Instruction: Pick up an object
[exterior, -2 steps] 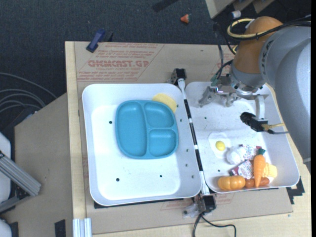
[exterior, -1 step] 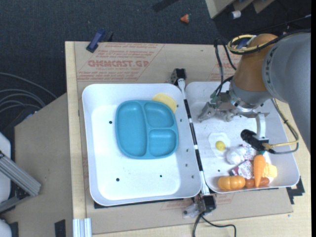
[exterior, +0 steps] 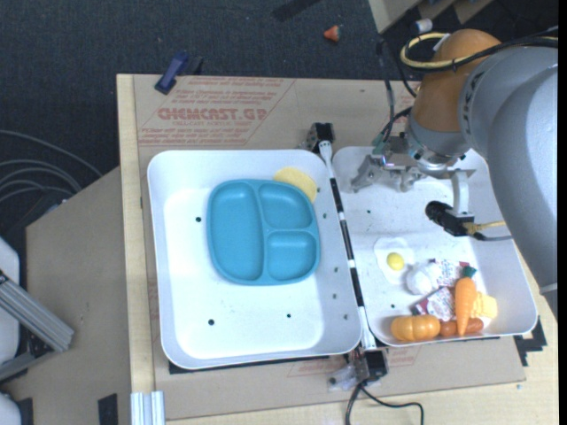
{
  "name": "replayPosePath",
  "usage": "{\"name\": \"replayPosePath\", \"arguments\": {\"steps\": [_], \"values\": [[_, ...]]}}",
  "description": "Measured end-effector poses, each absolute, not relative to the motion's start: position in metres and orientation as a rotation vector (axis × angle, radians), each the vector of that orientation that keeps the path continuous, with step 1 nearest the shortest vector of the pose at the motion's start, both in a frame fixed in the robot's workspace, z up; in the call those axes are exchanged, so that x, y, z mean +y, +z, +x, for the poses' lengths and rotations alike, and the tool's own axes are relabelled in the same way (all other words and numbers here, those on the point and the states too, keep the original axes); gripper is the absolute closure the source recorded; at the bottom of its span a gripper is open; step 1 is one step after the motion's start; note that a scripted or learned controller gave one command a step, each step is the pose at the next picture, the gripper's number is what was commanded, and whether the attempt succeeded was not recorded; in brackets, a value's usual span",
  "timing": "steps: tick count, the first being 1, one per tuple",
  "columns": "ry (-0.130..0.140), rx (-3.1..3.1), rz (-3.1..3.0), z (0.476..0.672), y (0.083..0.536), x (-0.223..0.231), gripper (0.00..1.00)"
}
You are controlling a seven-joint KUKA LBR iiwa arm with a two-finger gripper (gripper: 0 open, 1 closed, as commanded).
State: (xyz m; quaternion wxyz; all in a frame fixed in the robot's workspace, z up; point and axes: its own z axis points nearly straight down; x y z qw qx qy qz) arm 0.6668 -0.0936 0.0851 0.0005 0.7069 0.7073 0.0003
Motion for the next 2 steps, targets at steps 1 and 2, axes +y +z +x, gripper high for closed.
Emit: {"name": "replayPosePath", "arguments": {"steps": [1,2], "values": [[-0.002,2.222,2.224,0.55,0.084,-0.109,0.0],[-0.001,2.221,2.224,0.479,0.084,-0.101,0.0]]}}
